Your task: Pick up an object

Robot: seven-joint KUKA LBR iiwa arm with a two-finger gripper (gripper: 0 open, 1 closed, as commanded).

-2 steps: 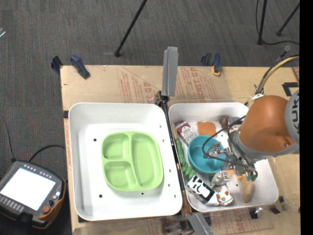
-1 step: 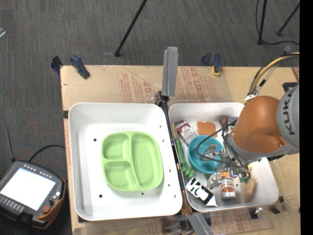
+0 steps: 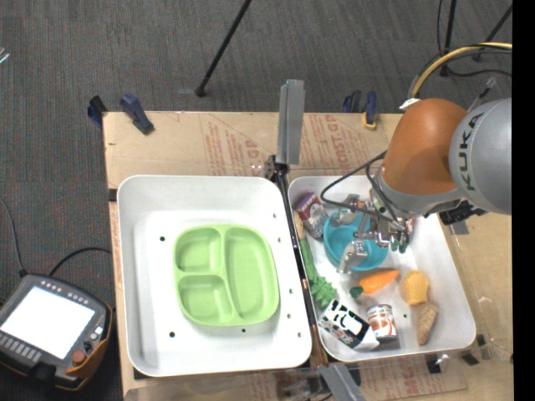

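The right bin [image 3: 447, 261] holds several small objects. Among them are a blue bowl [image 3: 343, 234], an orange carrot [image 3: 379, 281], a yellow piece [image 3: 415, 287], a tan piece [image 3: 426, 322], a small can [image 3: 383, 322] and a black-and-white carton [image 3: 345, 325]. My gripper [image 3: 358, 253] hangs low over the near side of the blue bowl, just above the carrot. The orange-banded wrist [image 3: 422, 157] hides the bin's far right part.
A green divided plate [image 3: 226, 274] lies in the left bin [image 3: 142, 224]. A green leafy toy [image 3: 314, 279] and a purple packet [image 3: 308, 205] lie along the right bin's left wall. Cables loop around the wrist. A teach pendant [image 3: 50, 324] sits on the floor at the lower left.
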